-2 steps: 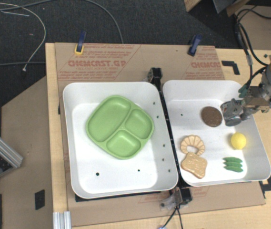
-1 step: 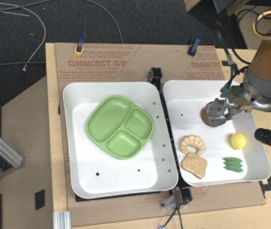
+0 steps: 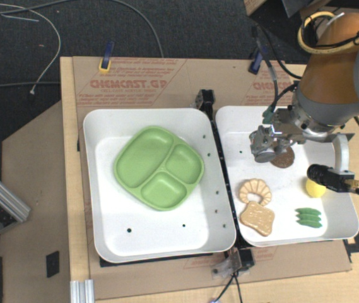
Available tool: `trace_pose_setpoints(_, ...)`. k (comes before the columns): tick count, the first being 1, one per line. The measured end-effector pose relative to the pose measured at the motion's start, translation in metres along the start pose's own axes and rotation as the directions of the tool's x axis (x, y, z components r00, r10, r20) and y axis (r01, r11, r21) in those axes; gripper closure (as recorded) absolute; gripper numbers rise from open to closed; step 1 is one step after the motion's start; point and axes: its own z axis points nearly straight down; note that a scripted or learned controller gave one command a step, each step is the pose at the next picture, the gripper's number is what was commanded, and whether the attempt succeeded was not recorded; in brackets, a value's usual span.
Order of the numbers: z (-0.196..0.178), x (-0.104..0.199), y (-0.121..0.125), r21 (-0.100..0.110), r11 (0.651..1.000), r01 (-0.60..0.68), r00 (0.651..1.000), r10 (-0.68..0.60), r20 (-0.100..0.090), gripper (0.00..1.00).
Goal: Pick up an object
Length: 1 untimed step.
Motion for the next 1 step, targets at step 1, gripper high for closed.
trace_pose_setpoints(1, -0.001, 0.0432, 0.0077, -0.003, 1.0, -0.001, 1.0, 0.001, 0.001, 1.0)
